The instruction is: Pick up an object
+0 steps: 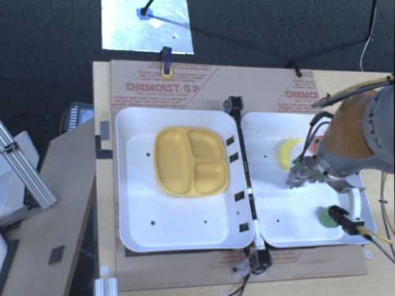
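A yellow banana-like object lies in the right bin, near its upper middle. An orange object peeks out just right of it, partly hidden by the arm. A green round object rests near the bin's lower right corner. My gripper hangs low over the right bin, just below the yellow object and above-left of the green one. Its fingers are too small and blurred to read.
The left bin holds a yellow divided plate in its middle. A black divider runs between the two bins. The arm's orange band and grey wrist cover the right bin's upper right part. Cables trail at the right edge.
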Robot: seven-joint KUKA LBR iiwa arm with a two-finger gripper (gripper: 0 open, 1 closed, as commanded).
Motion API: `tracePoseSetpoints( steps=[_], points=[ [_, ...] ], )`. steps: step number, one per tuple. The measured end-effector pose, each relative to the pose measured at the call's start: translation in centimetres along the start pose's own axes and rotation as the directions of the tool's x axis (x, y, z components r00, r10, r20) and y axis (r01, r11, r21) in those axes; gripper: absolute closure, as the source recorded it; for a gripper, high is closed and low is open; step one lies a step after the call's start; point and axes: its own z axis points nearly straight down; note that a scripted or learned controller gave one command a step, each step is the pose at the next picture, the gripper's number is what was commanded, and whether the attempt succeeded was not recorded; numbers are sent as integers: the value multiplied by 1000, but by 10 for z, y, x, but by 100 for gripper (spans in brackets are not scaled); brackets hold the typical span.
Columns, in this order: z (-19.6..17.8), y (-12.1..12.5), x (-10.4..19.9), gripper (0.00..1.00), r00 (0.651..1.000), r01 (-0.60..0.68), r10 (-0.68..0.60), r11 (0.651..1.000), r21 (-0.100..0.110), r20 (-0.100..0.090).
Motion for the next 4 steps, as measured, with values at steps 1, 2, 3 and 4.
tracePoseSetpoints(
  steps=[1, 2, 3, 4],
  points=[
    [-43, 1, -1, 100, 1000, 3, -3, 1000, -4, 1],
    [-87, 6, -3, 100, 1000, 4, -4, 1000, -4, 1],
    [-147, 3, 4, 100, 1000, 4, -4, 1000, -6, 1],
    [-148, 2, 54, 100, 1000, 9, -9, 1000, 0, -2]
  ],
)
